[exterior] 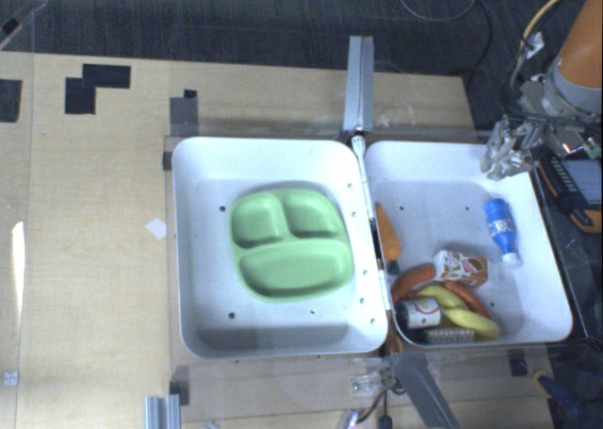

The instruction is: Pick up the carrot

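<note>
Carrot (387, 236) lies untouched by right bin's (556, 323) left wall. Gripper (506, 150) hovers at far corner, well apart; can't tell if spread. Whole pick remains.

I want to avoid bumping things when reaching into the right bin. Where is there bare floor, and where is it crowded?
Bare floor lies in the right bin between the carrot along its left wall and the blue bottle, reaching to the back wall. The near left corner is crowded: banana, sausage and small packages. The gripper is at the back right corner.
</note>
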Motion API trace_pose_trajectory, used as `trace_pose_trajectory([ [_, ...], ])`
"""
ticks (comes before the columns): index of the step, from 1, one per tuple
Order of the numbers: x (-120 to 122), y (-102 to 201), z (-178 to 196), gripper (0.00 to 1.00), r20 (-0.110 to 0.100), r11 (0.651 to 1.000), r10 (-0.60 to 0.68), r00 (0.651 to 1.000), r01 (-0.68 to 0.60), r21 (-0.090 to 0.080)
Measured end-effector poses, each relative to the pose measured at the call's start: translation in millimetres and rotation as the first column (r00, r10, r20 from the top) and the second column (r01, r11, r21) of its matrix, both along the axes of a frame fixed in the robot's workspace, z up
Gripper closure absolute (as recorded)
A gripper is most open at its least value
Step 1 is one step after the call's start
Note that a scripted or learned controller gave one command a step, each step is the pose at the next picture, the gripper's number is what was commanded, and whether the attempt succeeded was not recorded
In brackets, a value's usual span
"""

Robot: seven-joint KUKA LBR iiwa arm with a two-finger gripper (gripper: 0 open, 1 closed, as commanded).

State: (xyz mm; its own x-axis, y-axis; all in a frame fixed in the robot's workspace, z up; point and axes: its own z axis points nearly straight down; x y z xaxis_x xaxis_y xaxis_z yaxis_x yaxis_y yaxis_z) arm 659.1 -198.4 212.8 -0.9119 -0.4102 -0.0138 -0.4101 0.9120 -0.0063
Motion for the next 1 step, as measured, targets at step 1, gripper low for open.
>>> trace_pose_trajectory([
  [1, 10.7, -5.7, -112.6, 1.0, -0.002, 0.967, 0.255, 0.967, -0.255, -0.003],
])
